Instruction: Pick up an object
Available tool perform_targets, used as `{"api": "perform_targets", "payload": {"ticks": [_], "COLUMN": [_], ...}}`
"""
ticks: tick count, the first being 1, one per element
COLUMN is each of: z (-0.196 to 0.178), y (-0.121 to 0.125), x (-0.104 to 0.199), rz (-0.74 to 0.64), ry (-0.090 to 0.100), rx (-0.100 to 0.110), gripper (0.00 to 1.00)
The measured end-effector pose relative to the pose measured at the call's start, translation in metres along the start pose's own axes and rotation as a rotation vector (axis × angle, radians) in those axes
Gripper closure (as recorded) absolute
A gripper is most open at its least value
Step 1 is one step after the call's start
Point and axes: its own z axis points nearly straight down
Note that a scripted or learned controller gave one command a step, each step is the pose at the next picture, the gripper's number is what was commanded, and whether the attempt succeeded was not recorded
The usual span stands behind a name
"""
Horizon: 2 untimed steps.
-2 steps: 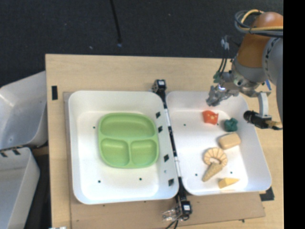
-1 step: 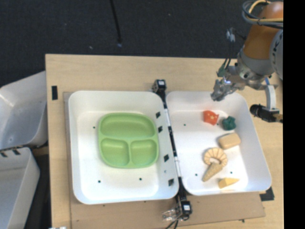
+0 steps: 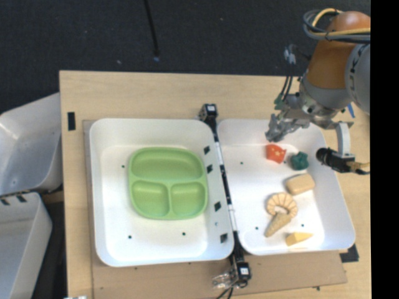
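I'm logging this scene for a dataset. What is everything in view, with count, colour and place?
bench: 1, light wood, under both bins
left bin: 1, white, left half
right bin: 1, white, right half
tray: 1, green, three compartments, in left bin
red piece: 1, red, right bin, top
dark green piece: 1, right of the red piece
tan block: 1, right bin, middle
croissant-like piece: 1, beige, below the block
wedge: 1, yellow, right bin, bottom
arm: 1, grey and orange, upper right
gripper: 1, just above the red piece

Robotics lab: bench (image 3: 156,86) with two white bins (image 3: 100,167), toy food (image 3: 282,207).
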Motion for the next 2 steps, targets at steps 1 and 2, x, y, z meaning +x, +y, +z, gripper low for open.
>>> {"api": "perform_targets", "payload": {"ticks": [1,2], "z": [0.003,0.006], "y": [-0.026,-0.054], "x": [0.039,0.089], "rz": [0.000,-0.002], "ry": [0.000,0.002], "rx": [0.002,0.002], "gripper": [1.00,1.00]}}
